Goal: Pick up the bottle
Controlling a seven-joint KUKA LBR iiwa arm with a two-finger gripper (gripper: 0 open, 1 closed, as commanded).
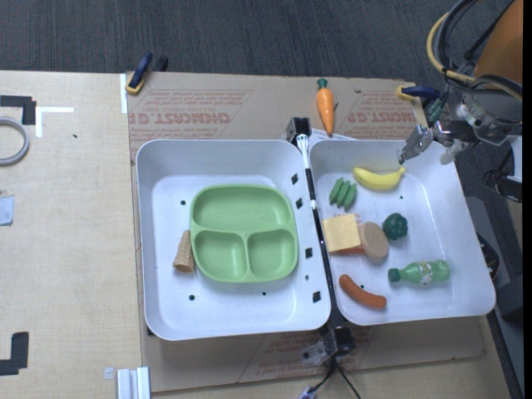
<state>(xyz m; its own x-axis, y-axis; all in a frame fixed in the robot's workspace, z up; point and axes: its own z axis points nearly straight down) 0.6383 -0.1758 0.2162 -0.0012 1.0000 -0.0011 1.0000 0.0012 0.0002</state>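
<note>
Bottle [421, 273] beside sausage [362, 293] — broccoli [396, 226] just above

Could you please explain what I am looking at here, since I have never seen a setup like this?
This is one picture from a fixed camera above a bench, looking down at a slant. On the bench sit two shallow white bins side by side. The left bin holds a green divided plate and a small waffle cone beside it. The right bin holds toy food: a banana, green pea pods, a cheese block, a tan round piece, broccoli, a sausage and a green bottle lying on its side. A toy carrot lies outside the bins on cardboard. The machine at the upper right is a robot arm; its gripper hangs over the right bin's far edge, near the banana. It holds nothing; the bottle it should pick up lies untouched.
</note>
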